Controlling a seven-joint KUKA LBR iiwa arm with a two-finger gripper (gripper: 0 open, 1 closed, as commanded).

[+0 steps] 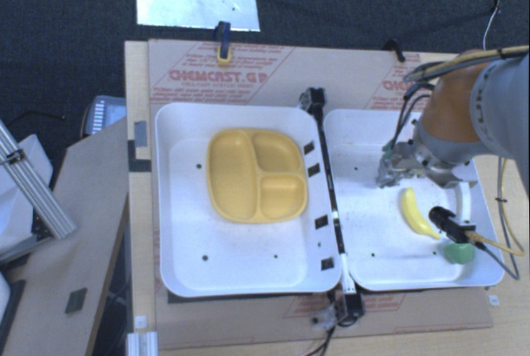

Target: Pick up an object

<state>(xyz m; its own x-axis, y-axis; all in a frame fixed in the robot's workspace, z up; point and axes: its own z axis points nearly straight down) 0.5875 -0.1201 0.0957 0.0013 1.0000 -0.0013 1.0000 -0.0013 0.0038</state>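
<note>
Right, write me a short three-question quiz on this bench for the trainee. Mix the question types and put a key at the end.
1. True or false: the yellow divided plate lies in the same bin as the banana.
2. The end effector is over: A) the plate, B) the banana's bin, C) a spot outside both bins.
3. Fill in: the small object near the banana's lower end is coloured ____.

Key: 1 false; 2 B; 3 green.
</note>
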